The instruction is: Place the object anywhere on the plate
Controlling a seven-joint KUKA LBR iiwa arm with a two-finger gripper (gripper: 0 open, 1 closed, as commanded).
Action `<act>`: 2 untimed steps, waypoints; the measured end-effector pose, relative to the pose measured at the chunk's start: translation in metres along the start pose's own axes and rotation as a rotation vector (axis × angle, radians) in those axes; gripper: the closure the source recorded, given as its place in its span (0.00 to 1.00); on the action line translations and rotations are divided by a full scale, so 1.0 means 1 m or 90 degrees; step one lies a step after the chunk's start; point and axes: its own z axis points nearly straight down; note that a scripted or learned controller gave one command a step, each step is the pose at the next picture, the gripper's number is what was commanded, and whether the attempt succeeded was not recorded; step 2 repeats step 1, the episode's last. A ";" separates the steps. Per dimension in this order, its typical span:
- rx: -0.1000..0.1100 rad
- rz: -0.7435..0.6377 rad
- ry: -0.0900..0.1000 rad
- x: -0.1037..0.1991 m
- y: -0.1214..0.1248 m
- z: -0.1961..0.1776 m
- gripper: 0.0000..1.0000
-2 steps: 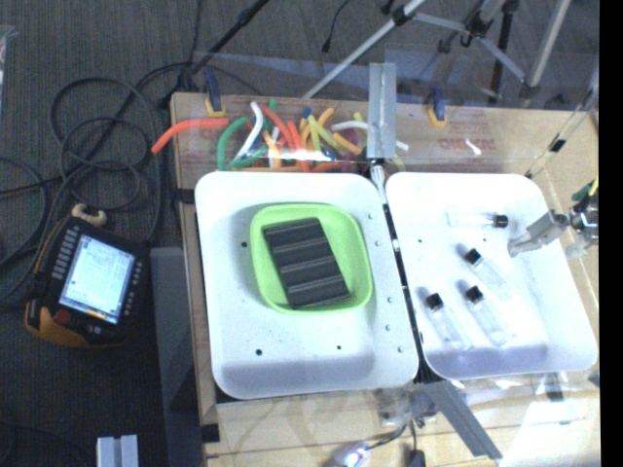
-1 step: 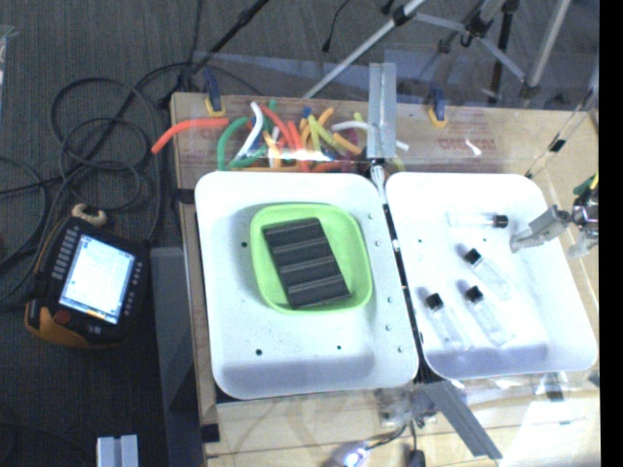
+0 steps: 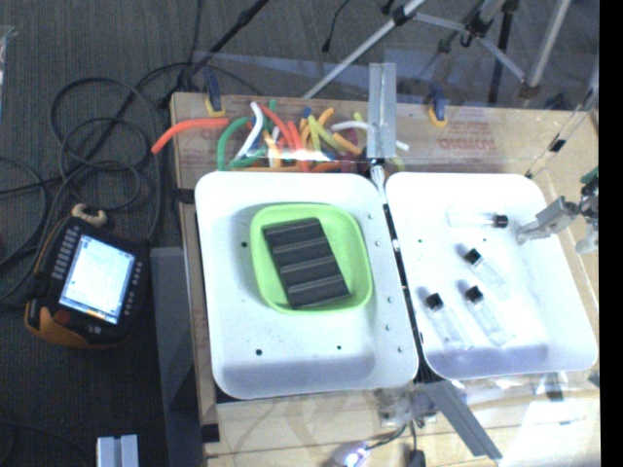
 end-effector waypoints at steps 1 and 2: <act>-0.001 0.039 -0.001 0.000 0.000 -0.038 0.00; -0.001 0.039 -0.001 0.000 0.000 -0.038 0.00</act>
